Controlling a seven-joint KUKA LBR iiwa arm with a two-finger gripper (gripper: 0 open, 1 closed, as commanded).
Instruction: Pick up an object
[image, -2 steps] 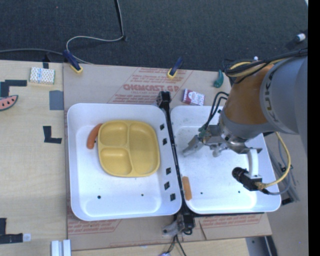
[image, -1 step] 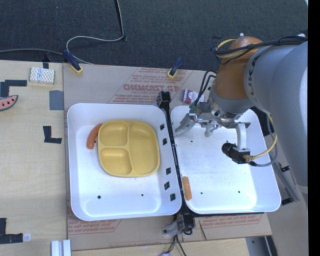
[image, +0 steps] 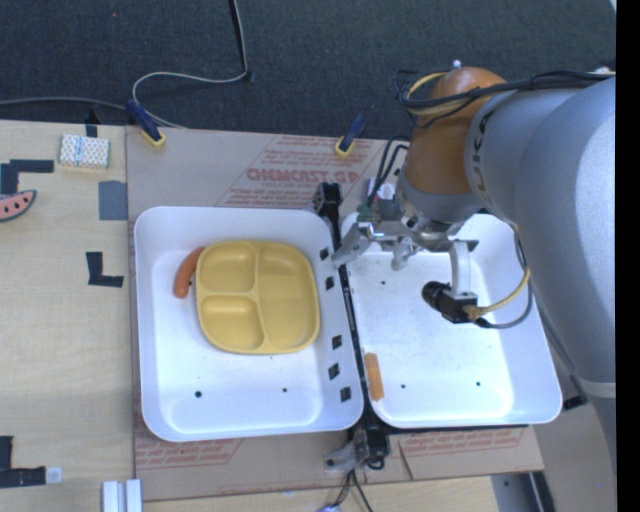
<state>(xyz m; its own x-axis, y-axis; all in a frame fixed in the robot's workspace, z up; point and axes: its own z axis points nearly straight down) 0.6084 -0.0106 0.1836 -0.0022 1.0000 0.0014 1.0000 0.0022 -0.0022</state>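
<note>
Camera view: the gripper is above the right bin; its jaws I cannot tell. A small orange object lies by this bin's left wall

Single fixed overhead cam, tilted down at desk, both white bins framed, arm entering right.

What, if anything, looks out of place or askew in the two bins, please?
The yellow divided plate lies slightly turned in the left bin, an orange sausage-like piece wedged against its left rim. Another orange piece hugs the right bin's left wall.
</note>
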